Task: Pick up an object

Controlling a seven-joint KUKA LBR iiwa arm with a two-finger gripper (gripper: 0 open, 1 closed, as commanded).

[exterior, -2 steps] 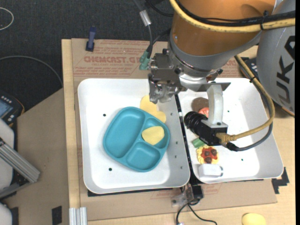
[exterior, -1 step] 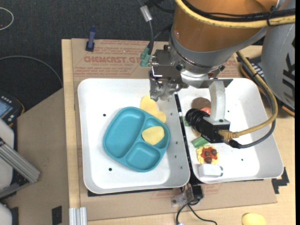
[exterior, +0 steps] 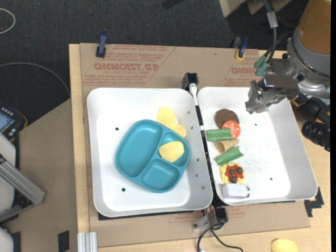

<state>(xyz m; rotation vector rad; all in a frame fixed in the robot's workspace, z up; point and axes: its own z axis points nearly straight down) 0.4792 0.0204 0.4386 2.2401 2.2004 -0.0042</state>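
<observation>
Two shallow white bins sit side by side on the surface (exterior: 157, 62), a brown board with red lettering. Largest in the left bin (exterior: 102, 156) is a teal divided plate (exterior: 144, 159), tilted diagonally, with a pale yellow piece (exterior: 171, 150) lying in one of its compartments and another yellow piece (exterior: 168, 118) just beyond its upper rim. The grey arm (exterior: 310, 62) reaches in from the right, and its claw (exterior: 255, 104) hangs over the upper part of the right bin (exterior: 278, 151); whether the claw is spread or pressed together cannot be told at this angle, and nothing is visible between its tips. Small toy foods cluster along the right bin's left side: a brown round (exterior: 224, 116), a red tomato slice (exterior: 231, 128), two green sticks (exterior: 219, 135), a yellow slice with dark toppings (exterior: 233, 172), and a white piece (exterior: 235, 191) nearest the front.
</observation>
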